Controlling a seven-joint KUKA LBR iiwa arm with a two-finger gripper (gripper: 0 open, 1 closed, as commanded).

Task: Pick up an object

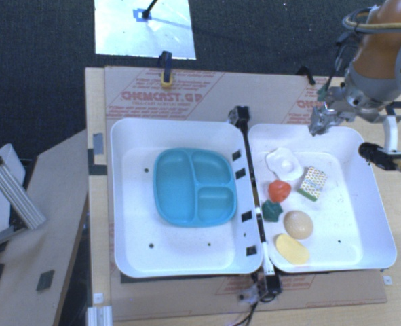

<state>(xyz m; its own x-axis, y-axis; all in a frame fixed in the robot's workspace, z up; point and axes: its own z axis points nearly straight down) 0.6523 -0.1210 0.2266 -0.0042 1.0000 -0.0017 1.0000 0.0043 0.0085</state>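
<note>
We see two bins side by side on the bench: left bin, right bin, touching along a central divider. In the left bin, a divided tray sits about centre. In the right bin, things cluster toward its left half: a fried-egg toy farthest back, a small patterned box just right of it and slightly nearer, a tomato-like piece in front of the egg toy, a small dark piece touching its front, an egg right of that, a flat oval piece nearest us. The gripper hangs over the right bin's back rim, behind the cluster.
</note>
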